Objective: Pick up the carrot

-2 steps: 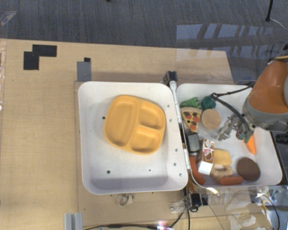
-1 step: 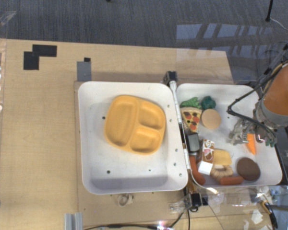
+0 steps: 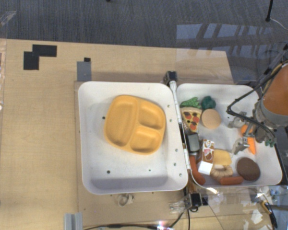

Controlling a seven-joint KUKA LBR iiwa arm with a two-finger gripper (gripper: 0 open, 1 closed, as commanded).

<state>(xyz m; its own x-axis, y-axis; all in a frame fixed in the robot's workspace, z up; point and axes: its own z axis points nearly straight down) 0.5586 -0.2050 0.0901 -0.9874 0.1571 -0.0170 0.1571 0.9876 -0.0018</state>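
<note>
- Camera view looked down at a slant on a wooden bench (image 3: pixel 38 143) bearing two shallow white bins side by side.
- From the right edge, the grey arm with its orange band (image 3: pixel 282 94) reached over the right bin (image 3: pixel 221 91).
- Its claw (image 3: pixel 246 140) hung near that bin's right wall, metal fingers pointing down.
- The carrot (image 3: pixel 251 145), a small orange piece, lay right at the fingertips; a sliver of orange showed between the fingers.
- How far the claw was open, and whether it truly gripped the carrot, could not be told.
- Just below the claw lay a dark brown oval (image 3: pixel 248 168).
- To its left were a tan round disc (image 3: pixel 211 119), a pizza slice (image 3: pixel 191 118) and green vegetables (image 3: pixel 198 102).
- Below and left of the claw sat a yellow cheese-like block (image 3: pixel 222 157) and reddish sausages (image 3: pixel 229 179).
- Far left of the claw, the left bin (image 3: pixel 93 171) held a yellow divided plate (image 3: pixel 134 123).
</note>
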